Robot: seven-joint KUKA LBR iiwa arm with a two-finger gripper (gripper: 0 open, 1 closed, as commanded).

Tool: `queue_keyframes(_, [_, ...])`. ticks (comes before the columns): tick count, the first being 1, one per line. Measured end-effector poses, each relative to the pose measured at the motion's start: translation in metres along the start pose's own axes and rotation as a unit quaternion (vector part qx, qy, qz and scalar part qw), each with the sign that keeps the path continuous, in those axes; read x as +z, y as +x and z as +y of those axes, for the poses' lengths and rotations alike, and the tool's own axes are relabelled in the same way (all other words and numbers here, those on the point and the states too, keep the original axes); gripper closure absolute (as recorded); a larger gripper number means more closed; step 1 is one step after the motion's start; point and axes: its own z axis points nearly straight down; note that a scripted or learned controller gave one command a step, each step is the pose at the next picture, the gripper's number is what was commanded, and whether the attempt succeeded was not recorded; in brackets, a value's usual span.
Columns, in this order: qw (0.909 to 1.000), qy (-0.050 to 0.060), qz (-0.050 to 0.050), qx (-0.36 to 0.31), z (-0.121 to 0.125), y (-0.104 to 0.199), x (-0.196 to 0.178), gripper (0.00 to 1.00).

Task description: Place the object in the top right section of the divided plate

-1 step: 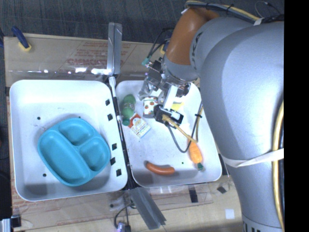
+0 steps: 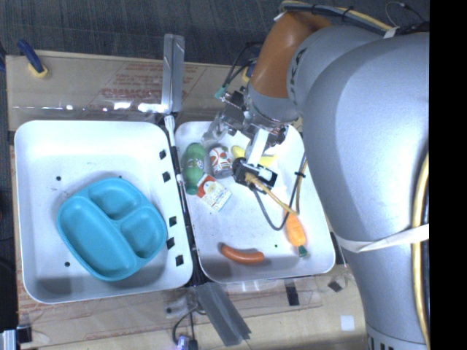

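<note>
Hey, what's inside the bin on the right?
A green bottle, a small can, a red-and-white packet, a sausage and a carrot lie in the right bin. The arm covers its far corner, so anything there is hidden.

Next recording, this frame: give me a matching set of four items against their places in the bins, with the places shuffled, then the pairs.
Items:
1. blue divided plate
2. green bottle
3. carrot
4. sausage

Places:
A. right bin, lower right corner in the view
B. left bin
C. right bin, middle of its lower edge in the view
D. right bin, by the wall next to the left bin

Pairs: 1-B, 2-D, 3-A, 4-C
</note>
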Motion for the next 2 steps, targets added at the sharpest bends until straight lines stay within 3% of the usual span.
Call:
queue_keyframes(1, [0.9983,-0.006,0.001,-0.057,0.0406,-0.0928,-0.0619,0.0])
queue_keyframes(2, [0.9981,-0.004,0.001,-0.061,0.0404,-0.0916,-0.0716,1.0])
